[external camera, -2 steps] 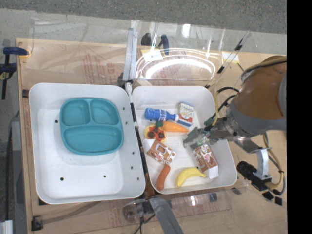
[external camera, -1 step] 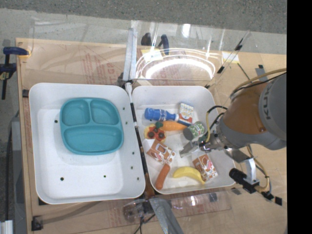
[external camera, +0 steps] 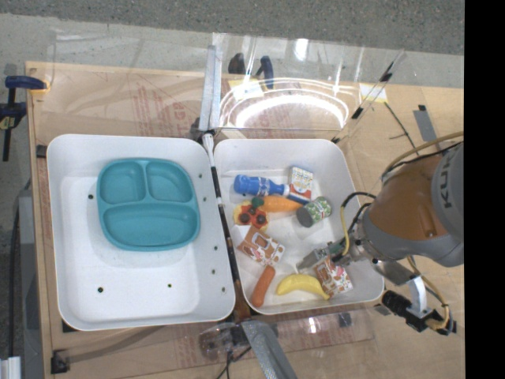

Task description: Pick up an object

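Note:
The right bin (external camera: pixel 339 160) holds several toy groceries. A blue bottle (external camera: pixel 258 185) and a small white carton (external camera: pixel 301 182) lie at the back. An orange carrot (external camera: pixel 282 204), a green can (external camera: pixel 314 212) and a red-and-green fruit cluster (external camera: pixel 252 213) lie in the middle. A patterned snack pack (external camera: pixel 260 249), a red sausage (external camera: pixel 264 286) and a yellow banana (external camera: pixel 301 286) lie near the front. My gripper (external camera: pixel 325 257) reaches in from the right, low over the bin's front right corner. It sits right above a small red-and-white packet (external camera: pixel 335 279); contact between them is unclear.
The left bin (external camera: pixel 71 290) carries a teal divided plate (external camera: pixel 147 203). A clear plastic cover (external camera: pixel 284 109) stands behind the right bin. The arm's orange band (external camera: pixel 406 204) and grey body hang over the right bin's right wall, with cables trailing beside them.

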